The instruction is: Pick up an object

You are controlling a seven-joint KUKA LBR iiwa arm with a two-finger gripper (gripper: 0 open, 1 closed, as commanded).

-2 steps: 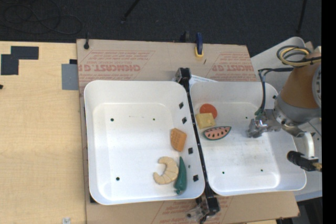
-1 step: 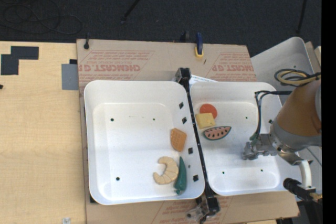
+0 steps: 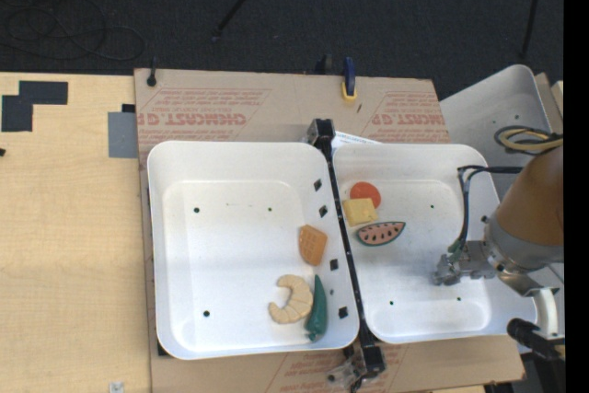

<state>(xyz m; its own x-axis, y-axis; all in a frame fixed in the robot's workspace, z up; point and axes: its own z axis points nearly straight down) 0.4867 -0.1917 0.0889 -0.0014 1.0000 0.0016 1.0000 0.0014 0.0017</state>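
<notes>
One gripper [image 3: 448, 271], grip state unclear, low over the right bin [image 3: 433, 327]. Watermelon slice [image 3: 380, 233], yellow block [image 3: 360, 212] and orange disc [image 3: 365, 194] lie nearby. Left bin [image 3: 184, 198]: croissant [image 3: 293, 300], biscuit [image 3: 312, 245], green pod [image 3: 317, 308]. Cardboard [image 3: 230, 110] underlies both bins.

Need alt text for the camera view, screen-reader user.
The arm's end effector sits low in the right bin, apart from a watermelon slice, yellow block and orange-red round piece near the divider. The left bin holds a croissant, waffle-like piece and green item.
</notes>
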